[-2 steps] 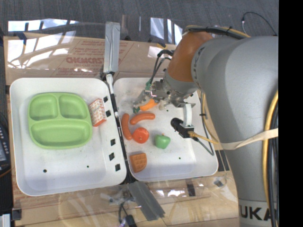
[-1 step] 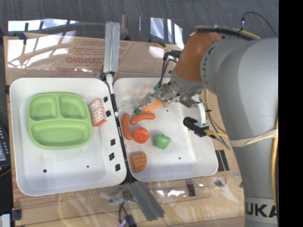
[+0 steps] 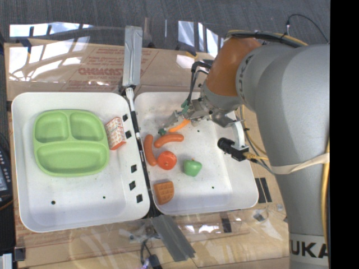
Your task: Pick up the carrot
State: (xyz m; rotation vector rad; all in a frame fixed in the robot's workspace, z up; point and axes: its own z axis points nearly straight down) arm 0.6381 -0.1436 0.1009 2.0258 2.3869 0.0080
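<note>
Carrot first: the small orange plastic carrot with a green top point(image 3: 175, 127) lies tilted in the upper middle of the right white bin point(image 3: 235, 189), its thick end up toward the two-finger gripper point(image 3: 188, 112) and its green end pointing down-left. Just below it sits a curved orange-red toy sausage point(image 3: 169, 140), close beside but seemingly apart from it. The gripper is low over the carrot's upper end, so the step in hand looks like the closing of the grasp, not the lift. Whether the fingers are spread or pinched on the carrot I cannot tell; the wrist hides much of them.

Nearby in the same bin are a red toy tomato point(image 3: 166, 160), a green toy pepper point(image 3: 192, 167) and a tan waffle piece point(image 3: 164, 191). The next move calls for a firm pinch across the carrot's narrow body, then a straight rise clear of the sausage.
</note>
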